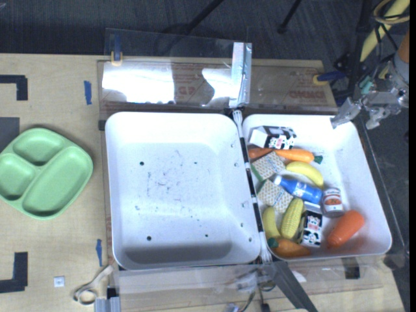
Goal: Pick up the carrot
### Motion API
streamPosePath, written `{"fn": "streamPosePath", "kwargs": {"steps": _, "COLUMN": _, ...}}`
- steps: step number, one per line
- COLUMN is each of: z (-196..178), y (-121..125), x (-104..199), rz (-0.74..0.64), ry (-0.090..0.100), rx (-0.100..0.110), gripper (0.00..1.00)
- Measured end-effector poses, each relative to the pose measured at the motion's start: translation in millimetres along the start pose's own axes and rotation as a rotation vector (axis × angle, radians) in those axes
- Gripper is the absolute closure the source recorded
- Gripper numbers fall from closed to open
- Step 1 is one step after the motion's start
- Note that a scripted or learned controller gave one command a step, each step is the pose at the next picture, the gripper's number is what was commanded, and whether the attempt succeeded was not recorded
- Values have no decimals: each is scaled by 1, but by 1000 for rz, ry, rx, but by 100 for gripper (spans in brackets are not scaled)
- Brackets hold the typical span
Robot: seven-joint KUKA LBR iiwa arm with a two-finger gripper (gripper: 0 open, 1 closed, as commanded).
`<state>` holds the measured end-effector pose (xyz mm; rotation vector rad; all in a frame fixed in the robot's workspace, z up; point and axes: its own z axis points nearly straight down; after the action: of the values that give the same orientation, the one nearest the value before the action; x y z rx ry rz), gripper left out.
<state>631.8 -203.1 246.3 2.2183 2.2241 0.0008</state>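
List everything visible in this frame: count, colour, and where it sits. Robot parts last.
carrot: 1, orange, upper right bin
banana: 1, yellow, below the carrot
bottle: 1, blue and white, right bin middle
corn cob: 1, yellow, lower right bin
orange vegetable: 1, right bin lower corner
small can: 1, red and white, right of the bottle
bins: 2, white, side by side
divided plate: 1, green, far left on the bench
gripper: 1, grey, above the right bin's upper right corner

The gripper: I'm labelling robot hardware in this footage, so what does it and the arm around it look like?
The gripper is pale grey metal, angular, with a pointed tip. Above it hang looped yellow cables, dark cables and a small teal part; the arm itself is cut off by the frame edge.
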Motion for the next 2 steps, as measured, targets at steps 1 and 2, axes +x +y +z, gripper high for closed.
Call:
{"fn": "streamPosePath", "kwargs": {"steps": 1, "z": 115, "y": -12, "x": -17, "rz": -161, "ry": 3, "rx": 0, "gripper": 0}}
{"fn": "streamPosePath", "kwargs": {"steps": 2, "z": 117, "y": -37, "x": 27, "rz": -274, "ry": 1, "rx": 0, "gripper": 0}}
